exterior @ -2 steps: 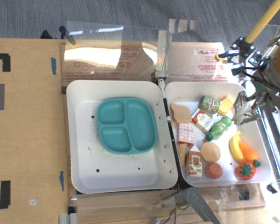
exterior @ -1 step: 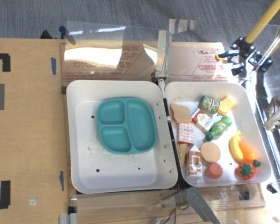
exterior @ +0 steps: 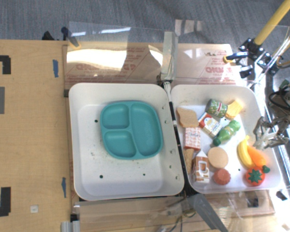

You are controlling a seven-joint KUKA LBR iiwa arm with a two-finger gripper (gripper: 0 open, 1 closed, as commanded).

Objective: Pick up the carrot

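Pincer (exterior: 265,138): at right rim of right bin, metal fingers pointing down-left; open or clenched cannot be told from here.
Carrot (exterior: 256,155): orange, lying in right bin just below pincer, seemingly touching its tips; whether gripped cannot be told.
Banana (exterior: 243,152): yellow, just left of carrot, below-left of pincer, touching carrot.
Tomato (exterior: 254,176): red-orange with green top, below pincer, near bin's lower right corner, just beneath carrot.
Green bottle (exterior: 227,131): left of pincer, tilted, mid-bin.
Can (exterior: 216,108): green, up-left of pincer, beside a yellow block (exterior: 234,108).
Red box (exterior: 211,124): left of pincer, between can and bottle.
Bread (exterior: 187,116): far left of pincer, by bin's left wall.
Round bun (exterior: 218,157): below-left of pincer, with a red ball (exterior: 222,176) just under it.
Right bin (exterior: 253,94): white, shallow, holding all the food.
Left bin (exterior: 82,129): well left of pincer, white.
Tray (exterior: 131,129): teal, three compartments, centred in left bin.
Bench (exterior: 24,129): tan surface, far left of pincer, beyond both bins.
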